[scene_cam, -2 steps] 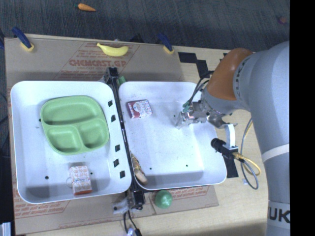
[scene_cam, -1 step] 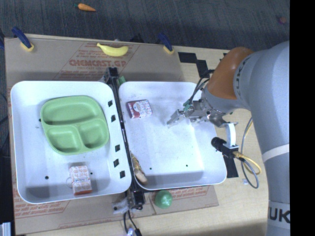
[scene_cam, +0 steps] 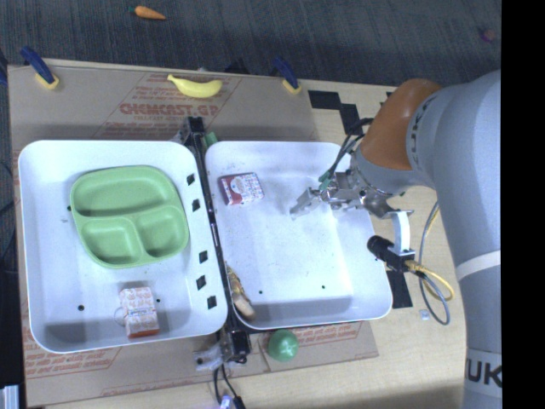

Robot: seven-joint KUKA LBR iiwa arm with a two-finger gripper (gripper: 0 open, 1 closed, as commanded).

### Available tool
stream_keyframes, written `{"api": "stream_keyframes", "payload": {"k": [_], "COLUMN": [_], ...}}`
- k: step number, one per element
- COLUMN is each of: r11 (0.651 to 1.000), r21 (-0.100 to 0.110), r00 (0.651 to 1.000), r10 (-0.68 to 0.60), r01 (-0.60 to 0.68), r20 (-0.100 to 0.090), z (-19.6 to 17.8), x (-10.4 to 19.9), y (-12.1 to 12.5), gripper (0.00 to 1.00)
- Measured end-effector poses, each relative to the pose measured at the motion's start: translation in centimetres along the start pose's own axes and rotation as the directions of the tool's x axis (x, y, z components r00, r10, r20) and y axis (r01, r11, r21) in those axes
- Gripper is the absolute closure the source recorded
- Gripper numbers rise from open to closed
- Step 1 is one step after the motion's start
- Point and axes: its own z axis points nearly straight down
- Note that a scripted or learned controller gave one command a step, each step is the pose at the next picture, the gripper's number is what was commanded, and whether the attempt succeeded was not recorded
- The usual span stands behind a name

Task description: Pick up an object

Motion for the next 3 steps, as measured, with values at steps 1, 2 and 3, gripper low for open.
{"api": "stream_keyframes", "payload": {"k": [1,2,3], "r11": [1.000,1.000,1.000], "r21": [0.000,0.003,0.002], "r00": [1.000,1.000,1.000], "r10": [0.000,-0.001,-0.002], "r01": [0.000,0.001,0.002], "r20": [-0.001,0.000,0.000], "z": [1.0,2.0,0.0], "x": [0.0,0.2,0.0], "y": [1.9,-7.1,-11.2], "gripper": [0.00,0.00,0.00]}}
